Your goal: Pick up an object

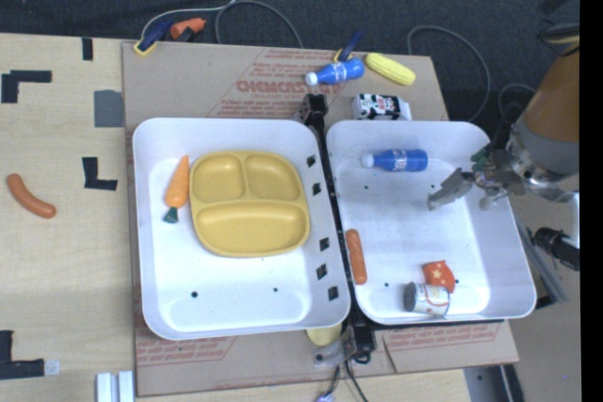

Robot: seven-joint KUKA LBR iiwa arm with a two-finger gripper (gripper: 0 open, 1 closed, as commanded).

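I see a stray sausage (30, 196) on the bench (57, 297) near its left edge, outside both bins. Left bin (160, 297): carrot (177, 184) along the left wall, touching the left side of a yellow divided plate (250, 203) that fills the middle. On the cardboard (226, 80) behind the bins: orange-handled clamp (174, 30) near its back-left corner, then a blue-and-white bottle (336, 72), a corn cob (389, 69) just right of that, and a black-and-white carton (382, 106) against the right bin's back edge. Right bin (509, 292): second sausage (355, 256) lying along the left wall, blue bottle (396, 161) on its side near the back wall, a small orange-and-white item with a grey end (431, 288) near the front edge, can't tell what it is. Gripper (466, 186) sits over the bin's right side, level with the blue bottle but well apart from it, nothing between the fingers. One finger (448, 190) points left toward the bin middle; can't tell whether the claw is wide or narrow from this angle.
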